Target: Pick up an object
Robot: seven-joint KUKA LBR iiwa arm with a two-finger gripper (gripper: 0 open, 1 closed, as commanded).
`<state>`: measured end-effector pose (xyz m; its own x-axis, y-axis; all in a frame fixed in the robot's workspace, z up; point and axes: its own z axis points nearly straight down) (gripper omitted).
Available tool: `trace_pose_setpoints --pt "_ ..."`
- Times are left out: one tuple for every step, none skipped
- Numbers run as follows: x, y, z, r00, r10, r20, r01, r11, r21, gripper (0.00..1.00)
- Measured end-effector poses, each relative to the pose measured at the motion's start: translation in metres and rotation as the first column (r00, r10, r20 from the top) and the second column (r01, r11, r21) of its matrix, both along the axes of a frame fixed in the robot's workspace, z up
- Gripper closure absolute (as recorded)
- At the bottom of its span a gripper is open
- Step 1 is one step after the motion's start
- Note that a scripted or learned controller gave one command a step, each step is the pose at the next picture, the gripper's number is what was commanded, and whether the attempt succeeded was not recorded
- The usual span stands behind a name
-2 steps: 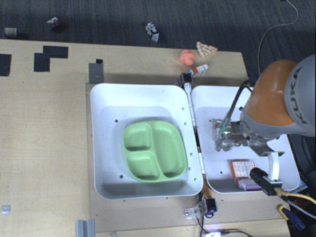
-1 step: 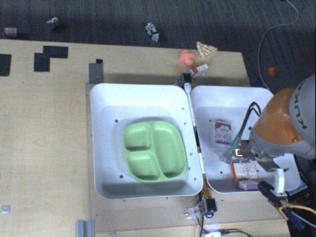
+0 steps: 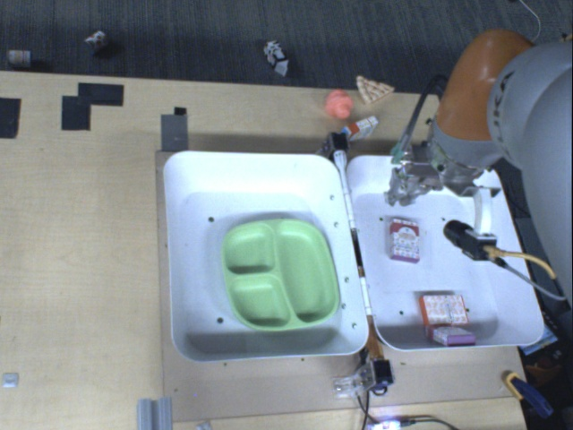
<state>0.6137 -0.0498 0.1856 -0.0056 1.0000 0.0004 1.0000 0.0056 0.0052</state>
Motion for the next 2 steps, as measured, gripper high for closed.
trace_pose_setpoints --pt "-0.001 -0.001 -0.001 1.000 0.000 -0.002 0.000 1.000 0.000 0.00" --pt "-0.028 -0.064 -0.065 1.000 -0.003 -0.005 0.003 1.000 -0.001 0.00"
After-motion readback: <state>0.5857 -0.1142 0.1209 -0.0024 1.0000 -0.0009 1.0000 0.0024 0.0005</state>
